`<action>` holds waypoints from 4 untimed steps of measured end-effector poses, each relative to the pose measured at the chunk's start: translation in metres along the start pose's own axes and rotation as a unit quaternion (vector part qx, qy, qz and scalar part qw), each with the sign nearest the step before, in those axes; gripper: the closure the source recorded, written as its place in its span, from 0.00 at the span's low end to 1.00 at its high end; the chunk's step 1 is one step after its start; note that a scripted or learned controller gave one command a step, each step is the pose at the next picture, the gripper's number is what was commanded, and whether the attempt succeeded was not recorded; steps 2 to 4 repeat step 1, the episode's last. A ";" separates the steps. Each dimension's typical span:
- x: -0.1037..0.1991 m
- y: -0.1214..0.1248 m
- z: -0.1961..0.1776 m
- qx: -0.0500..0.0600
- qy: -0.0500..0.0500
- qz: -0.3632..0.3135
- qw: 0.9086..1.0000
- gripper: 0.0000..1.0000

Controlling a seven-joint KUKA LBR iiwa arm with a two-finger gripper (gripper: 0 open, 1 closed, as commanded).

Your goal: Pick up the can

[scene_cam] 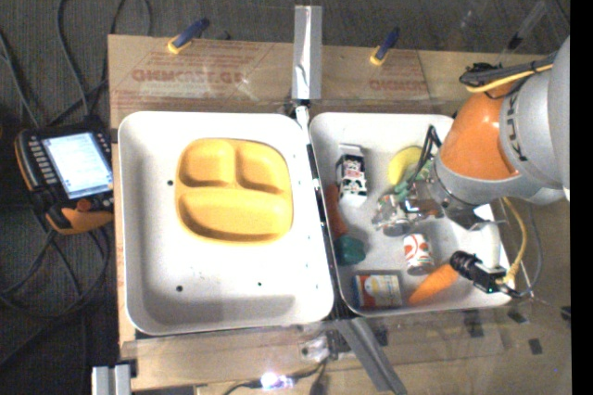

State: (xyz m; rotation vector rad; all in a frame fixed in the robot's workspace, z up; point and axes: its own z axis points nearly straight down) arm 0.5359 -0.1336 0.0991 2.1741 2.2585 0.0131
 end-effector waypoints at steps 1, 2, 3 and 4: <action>0.043 0.124 -0.083 0.006 -0.003 0.085 0.996 1.00; 0.043 0.124 -0.083 0.006 -0.003 0.085 0.996 1.00; 0.043 0.124 -0.083 0.006 -0.003 0.085 0.996 1.00; 0.043 0.124 -0.083 0.006 -0.003 0.085 0.996 1.00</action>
